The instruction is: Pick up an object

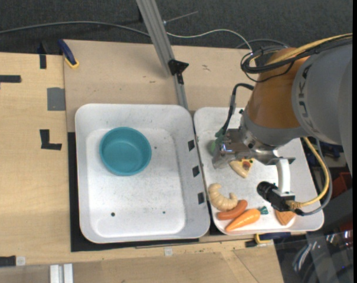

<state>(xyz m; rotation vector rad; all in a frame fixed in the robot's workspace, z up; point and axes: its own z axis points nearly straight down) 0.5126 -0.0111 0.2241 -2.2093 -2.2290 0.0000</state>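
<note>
This looks like a robot lab, a place for testing machines. A big grey and orange robot arm (296,99) reaches in from the right over a plain wooden bench (25,158). Two white bins (87,158) sit side by side on it, with toy food (234,208) in the right one and a blue bowl (125,151) in the left one. Black tape marks (47,139) are stuck on the left of the bench. Cables (78,23) run across the dark floor at the far side, by a metal pole (157,31).

Right bin: croissant (223,197), red sausage (232,210), carrot (244,219) below pincer (225,148); pale wedge (241,167) just beside it.
</note>
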